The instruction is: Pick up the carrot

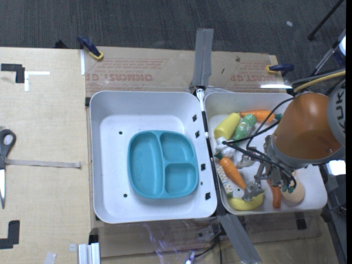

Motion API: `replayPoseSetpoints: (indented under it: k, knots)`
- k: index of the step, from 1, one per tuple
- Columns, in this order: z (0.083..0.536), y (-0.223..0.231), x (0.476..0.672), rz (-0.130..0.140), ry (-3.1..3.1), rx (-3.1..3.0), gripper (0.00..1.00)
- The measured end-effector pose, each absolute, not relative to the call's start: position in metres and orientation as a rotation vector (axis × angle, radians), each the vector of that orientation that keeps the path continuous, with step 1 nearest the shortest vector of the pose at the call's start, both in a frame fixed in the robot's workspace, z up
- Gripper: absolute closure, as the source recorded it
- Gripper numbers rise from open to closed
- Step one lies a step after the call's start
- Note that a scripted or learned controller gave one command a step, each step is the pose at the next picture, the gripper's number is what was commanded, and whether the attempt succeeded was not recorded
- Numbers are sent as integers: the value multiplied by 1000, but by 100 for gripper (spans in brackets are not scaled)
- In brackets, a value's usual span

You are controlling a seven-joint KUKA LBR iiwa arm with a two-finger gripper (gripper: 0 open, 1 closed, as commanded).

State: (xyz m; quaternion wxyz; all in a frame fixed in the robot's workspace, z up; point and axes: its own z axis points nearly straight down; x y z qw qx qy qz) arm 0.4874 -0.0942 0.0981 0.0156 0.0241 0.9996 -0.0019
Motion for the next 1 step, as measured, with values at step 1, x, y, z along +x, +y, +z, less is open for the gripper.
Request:
replayPoseSetpoints:
  k: [1]
  knots:
    - [96,-98,485,-2,3087,447,0]
